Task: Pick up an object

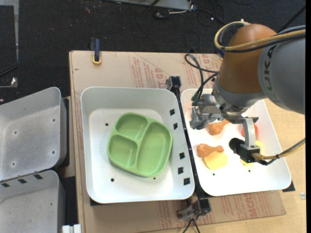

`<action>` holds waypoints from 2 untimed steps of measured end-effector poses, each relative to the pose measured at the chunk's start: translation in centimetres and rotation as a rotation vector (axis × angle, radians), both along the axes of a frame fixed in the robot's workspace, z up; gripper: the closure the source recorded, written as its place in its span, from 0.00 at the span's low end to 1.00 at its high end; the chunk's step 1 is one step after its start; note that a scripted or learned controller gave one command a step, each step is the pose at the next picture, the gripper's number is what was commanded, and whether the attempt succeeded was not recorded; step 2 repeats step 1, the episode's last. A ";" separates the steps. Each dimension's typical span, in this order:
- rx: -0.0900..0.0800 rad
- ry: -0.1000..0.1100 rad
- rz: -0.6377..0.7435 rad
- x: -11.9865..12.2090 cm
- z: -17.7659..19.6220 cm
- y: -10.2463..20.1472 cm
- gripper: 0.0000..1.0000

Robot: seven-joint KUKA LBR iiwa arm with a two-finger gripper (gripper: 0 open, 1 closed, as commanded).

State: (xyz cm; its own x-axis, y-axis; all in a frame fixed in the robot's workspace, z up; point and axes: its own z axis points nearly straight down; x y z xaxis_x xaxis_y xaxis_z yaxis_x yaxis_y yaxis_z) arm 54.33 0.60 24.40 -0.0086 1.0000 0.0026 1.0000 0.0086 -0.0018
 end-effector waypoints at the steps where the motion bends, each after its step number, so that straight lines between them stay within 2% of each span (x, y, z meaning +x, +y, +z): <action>1: -0.001 0.000 0.001 -1.8 0.6 5.5 1.00; 2: -0.001 0.000 0.001 -1.8 0.6 5.5 1.00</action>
